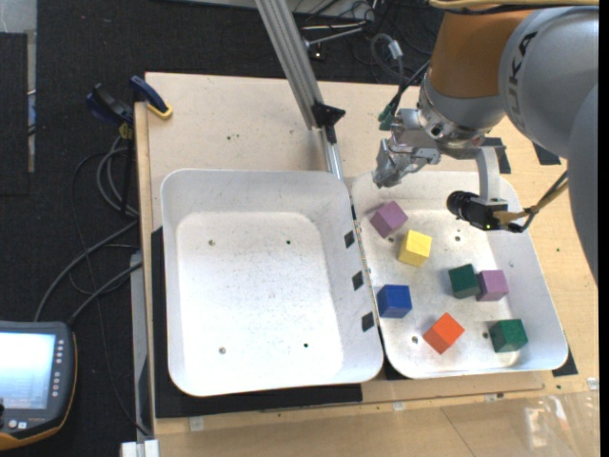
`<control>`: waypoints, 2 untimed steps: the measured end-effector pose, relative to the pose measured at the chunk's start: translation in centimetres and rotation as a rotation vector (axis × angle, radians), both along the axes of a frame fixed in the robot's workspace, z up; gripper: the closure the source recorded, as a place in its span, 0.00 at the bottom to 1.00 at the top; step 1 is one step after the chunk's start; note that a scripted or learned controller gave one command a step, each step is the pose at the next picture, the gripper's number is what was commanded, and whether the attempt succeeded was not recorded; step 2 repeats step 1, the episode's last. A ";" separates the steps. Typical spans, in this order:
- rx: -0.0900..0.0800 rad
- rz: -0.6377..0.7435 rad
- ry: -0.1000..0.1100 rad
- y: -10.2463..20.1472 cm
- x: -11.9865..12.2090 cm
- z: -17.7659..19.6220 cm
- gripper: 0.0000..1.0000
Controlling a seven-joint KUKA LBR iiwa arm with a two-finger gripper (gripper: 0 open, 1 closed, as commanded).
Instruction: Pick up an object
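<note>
Gripper (388,174) hovers above right bin (544,305), just beyond purple cube (387,219) (yellow cube (415,248) next over); finger state unreadable.

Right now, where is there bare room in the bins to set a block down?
The left bin offers bare floor wall to wall. The right bin is crowded: yellow block, blue block, orange block. Its small free patch lies between them.

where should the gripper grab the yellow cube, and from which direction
Probably from straight above, closing on two opposite side faces of the yellow cube. It lies flat in the right bin with its top face exposed. The purple cube sits close on its upper-left, so the fingers are better placed on the faces away from it.
</note>
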State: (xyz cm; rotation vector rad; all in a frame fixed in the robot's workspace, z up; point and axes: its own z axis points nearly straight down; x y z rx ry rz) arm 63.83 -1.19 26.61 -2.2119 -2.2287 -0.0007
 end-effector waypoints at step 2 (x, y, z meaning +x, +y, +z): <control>0.000 0.001 0.002 5.7 -0.8 -2.0 1.00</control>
